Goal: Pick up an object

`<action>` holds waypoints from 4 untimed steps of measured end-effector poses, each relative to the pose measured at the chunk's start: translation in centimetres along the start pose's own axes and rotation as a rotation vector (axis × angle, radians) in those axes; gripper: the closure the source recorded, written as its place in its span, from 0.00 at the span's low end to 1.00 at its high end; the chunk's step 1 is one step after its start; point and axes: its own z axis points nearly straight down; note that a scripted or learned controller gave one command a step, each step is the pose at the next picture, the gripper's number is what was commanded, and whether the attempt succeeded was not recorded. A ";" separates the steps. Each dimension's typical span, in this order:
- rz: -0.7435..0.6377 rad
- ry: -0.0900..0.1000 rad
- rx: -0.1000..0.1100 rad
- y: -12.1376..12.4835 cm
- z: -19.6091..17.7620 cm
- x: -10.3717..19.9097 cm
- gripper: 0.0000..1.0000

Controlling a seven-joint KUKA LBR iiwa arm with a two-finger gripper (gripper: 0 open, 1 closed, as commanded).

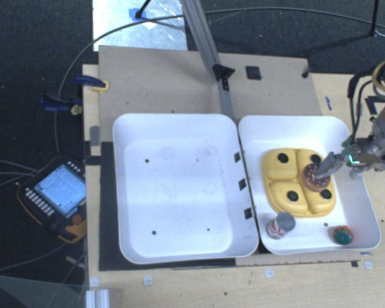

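Note:
My gripper [322, 168] reaches in from the right over the right bin [356, 191]. Its tip is at a small round brown and pink object [317, 179]. That object rests on the right side of a big yellow four-lobed piece [289, 185] with black dots. Whether the gripper touches the brown object is unclear from this angle. A small grey and red object [280, 225] lies near the bin's front wall. In the bin's front right corner sits a green and orange ball [342, 235].
The left bin [173, 185] is beside the right one, with black clips along the shared rim. A metal pole [205, 40] slants in from the top to the bins' back edge. A teach pendant [56, 194] lies off the bench at left.

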 end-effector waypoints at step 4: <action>0.004 -0.010 -0.037 0.2 13.9 -0.2 0.00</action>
